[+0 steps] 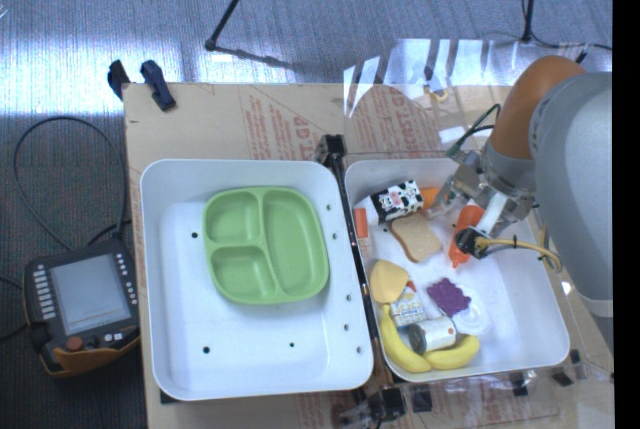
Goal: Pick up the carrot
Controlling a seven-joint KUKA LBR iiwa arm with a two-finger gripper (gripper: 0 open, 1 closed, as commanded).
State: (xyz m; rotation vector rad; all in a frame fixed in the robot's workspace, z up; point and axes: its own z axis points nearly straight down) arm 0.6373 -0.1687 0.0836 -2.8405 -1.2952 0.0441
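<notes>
Cam view, top-down at a slant. You've got two shallow white plastic bins side by side on a cardboard-topped bench [240, 117].

L bin [170, 317]: smooth, rounded corners, small dark holes in the floor. Holds a pale green tray [268, 243], matte plastic, three compartments, set at a slight tilt.

R bin [535, 317]: cluttered w/ toy food. Carrot [459, 251] is a short orange piece near the bin's middle-right, right under the gripper [478, 209]; part of it is hidden by the wrist hardware. Can't tell whether the fingers are apart or together, nor whether they touch the carrot. A yellow cable loops beside it.

Also in R bin: black-and-white spotted carton [398, 200] at the back left, tan bread slice [417, 238] just below it, yellow rounded wedge [388, 279], purple knobbly grapes [450, 296], curved yellow banana [428, 353] along the front wall, small can [437, 333] lying against it.

Arm [580, 177]: grey smooth casing, orange band, enters from the view's right.

Room: grey ribbed floor, tripod legs at the back, blue clamp [156, 83] on the bench corner, teach pendant [85, 302] w/ cable on the floor at the left.
</notes>
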